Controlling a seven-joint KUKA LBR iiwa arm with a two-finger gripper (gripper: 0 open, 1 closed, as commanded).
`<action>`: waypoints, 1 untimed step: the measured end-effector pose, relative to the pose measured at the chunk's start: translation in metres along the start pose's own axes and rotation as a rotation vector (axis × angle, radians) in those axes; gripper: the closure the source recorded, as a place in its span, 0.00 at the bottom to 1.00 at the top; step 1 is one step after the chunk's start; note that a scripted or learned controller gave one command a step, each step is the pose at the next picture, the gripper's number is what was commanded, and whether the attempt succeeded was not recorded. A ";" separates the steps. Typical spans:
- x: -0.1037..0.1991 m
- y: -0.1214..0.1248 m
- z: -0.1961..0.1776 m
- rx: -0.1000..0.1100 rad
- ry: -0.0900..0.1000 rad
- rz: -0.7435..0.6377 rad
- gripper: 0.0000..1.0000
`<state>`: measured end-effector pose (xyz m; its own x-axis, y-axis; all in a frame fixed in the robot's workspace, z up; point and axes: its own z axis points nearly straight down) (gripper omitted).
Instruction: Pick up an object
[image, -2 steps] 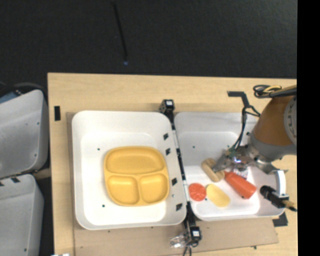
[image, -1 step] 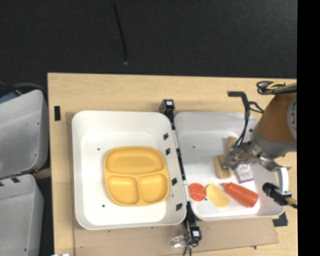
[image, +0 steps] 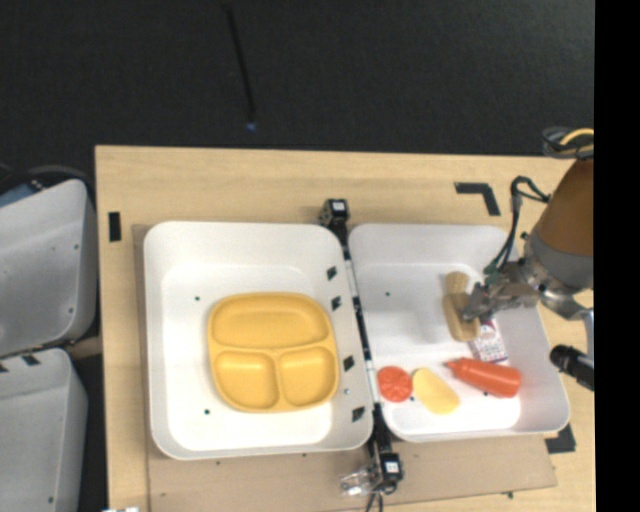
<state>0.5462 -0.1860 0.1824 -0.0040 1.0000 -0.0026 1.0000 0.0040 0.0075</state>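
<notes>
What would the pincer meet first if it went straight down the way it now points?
Most likely the tan block in the right bin: the pincer sits right over its edge. How far above it is unclear from this slanted view.

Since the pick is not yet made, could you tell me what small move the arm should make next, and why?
Probably a short descent straight down. The gripper hangs at the tan block in the right bin, and no object shows between its fingers. The carrot lies just below it.

Yellow divided plate; white bins; orange carrot; red disc; possibly tan block.
</notes>
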 end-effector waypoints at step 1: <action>-0.002 -0.002 -0.064 0.000 0.000 0.001 1.00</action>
<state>0.5438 -0.1877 0.2462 -0.0028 1.0000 -0.0026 1.0000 0.0028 0.0072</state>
